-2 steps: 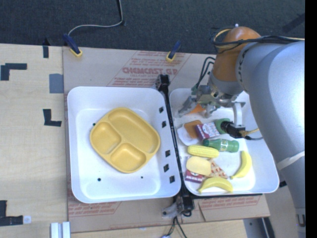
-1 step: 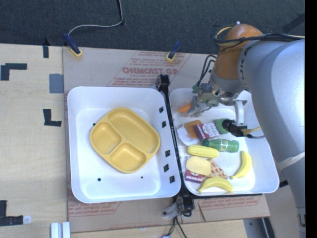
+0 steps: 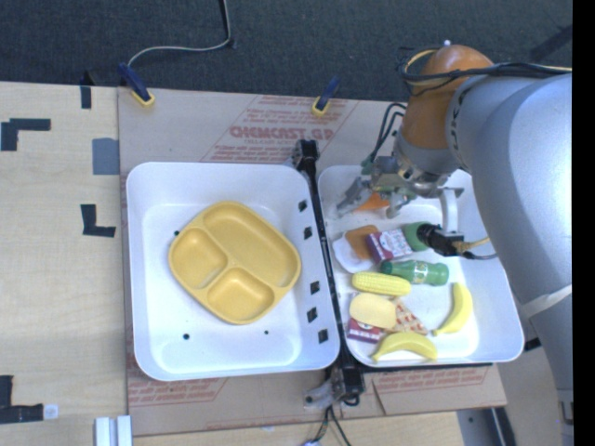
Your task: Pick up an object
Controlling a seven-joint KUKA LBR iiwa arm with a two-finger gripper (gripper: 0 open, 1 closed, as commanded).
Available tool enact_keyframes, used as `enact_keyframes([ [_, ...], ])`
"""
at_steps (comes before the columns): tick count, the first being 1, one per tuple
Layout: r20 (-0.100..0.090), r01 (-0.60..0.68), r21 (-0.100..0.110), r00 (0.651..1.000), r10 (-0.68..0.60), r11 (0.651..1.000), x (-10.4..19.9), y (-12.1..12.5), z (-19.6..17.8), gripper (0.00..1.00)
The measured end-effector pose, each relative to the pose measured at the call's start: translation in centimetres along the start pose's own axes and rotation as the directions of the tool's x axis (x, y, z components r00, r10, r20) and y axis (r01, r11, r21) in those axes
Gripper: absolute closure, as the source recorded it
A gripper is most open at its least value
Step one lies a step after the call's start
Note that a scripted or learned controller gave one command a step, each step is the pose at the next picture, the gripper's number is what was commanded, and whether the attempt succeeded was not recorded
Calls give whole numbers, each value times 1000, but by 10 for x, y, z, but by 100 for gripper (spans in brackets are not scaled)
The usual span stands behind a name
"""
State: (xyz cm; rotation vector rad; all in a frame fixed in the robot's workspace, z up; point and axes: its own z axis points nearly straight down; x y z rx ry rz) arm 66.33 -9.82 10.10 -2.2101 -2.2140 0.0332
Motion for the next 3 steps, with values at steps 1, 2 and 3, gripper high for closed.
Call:
enact_keyframes([
  [1, -1, 1, 1, 1000, -1, 1000, 0, 0, -9, 100],
  [2, 0, 1, 2, 1000, -1, 1000, 0, -1, -9, 0],
  [3, 1, -9, 0, 1000, 9, 1000, -3, 3, 9, 0],
])
